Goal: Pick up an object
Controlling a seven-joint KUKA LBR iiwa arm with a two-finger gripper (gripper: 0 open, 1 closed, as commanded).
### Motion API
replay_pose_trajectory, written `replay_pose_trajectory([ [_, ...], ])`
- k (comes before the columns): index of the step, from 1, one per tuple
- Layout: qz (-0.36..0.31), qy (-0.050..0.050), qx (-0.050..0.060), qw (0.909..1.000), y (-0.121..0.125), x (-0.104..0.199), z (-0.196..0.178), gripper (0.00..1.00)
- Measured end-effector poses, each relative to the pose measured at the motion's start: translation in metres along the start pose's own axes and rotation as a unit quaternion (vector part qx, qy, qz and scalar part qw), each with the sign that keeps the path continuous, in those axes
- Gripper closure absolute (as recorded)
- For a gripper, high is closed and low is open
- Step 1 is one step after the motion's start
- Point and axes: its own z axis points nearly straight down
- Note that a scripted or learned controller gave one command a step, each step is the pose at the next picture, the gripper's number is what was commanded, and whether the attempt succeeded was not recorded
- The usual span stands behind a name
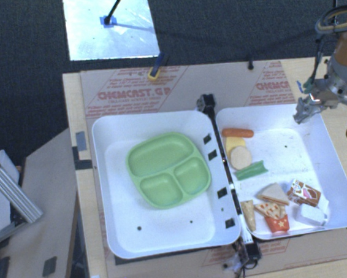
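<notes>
A green tray (pixel 167 170) sits in the left bin (pixel 119 233). In the right bin (pixel 339 192), a carrot (pixel 237 133) lies lengthwise left-right. At upper right, the arm angles down-left; its end effector (pixel 302 112) hovers over the bin's corner.

Light is even and fairly bright, coming from overhead. Both white bins (pixel 172 240) read near overexposed, with little surface detail on their floors. Shadows are soft and short: a faint one lies under the green tray (pixel 167 170), another along the divider (pixel 222 161) between the bins. The metal sheet (pixel 110 23) at top shows mottled glare. The dark carpet (pixel 18 65) is grainy with visible noise. Sharpness is modest overall; printed lettering on the cardboard (pixel 135 93) is legible but soft. The arm (pixel 343 49) at right edge is slightly blurred. Small food items are low in detail.
</notes>
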Motion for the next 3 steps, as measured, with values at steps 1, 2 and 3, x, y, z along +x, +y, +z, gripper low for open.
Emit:
replay_pose_trajectory([
  [1, -0.003, 0.001, 0.001, 1.0, 0.006, 0.05, -0.009, 1.0],
  [2, -0.003, 0.002, 0.001, 1.0, 0.018, 0.103, 0.003, 1.0],
  [3, -0.003, 0.002, 0.002, 1.0, 0.025, 0.16, 0.011, 1.0],
])
